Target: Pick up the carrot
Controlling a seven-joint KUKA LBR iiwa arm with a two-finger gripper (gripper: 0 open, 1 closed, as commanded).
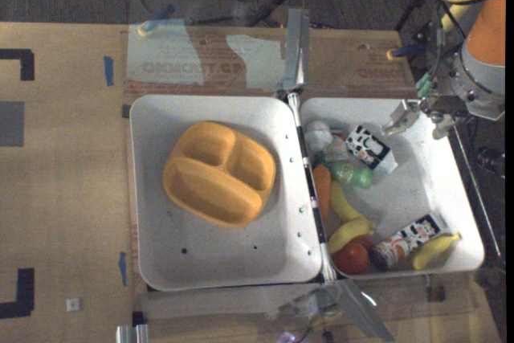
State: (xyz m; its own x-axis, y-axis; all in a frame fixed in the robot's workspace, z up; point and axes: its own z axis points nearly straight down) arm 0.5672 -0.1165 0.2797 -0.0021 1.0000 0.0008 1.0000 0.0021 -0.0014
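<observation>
At the upper right of the frame, the gripper (pixel 419 116) hangs over the top right corner of the right bin (pixel 434 173). Its jaws stand apart, with a clear gap between the two pale fingers, and nothing sits between them; they touch none of the objects. Above them the grey metal wrist meets the orange band of the arm.

The carrot (pixel 323 187) lies along the left wall of the right bin, a slim, smooth orange taper pointing up and down the frame, well apart from the jaws. Just above it rests a green plastic bottle (pixel 350 173) and a whitish rounded object (pixel 319 136); beside those stands a small carton (pixel 370 147) printed in black and white. Below the carrot curve two yellow bananas (pixel 348 221), then a glossy red tomato (pixel 351 258) in the lower left corner. A second printed carton (pixel 409 239) and another banana (pixel 435 250) lie at the lower right of this bin.

The left bin (pixel 161 253), shallow, white and matte, carries a rounded yellow divided plate (pixel 218 172) with three compartments. Both bins sit on the tan table (pixel 64 189), marked with blue tape.
</observation>
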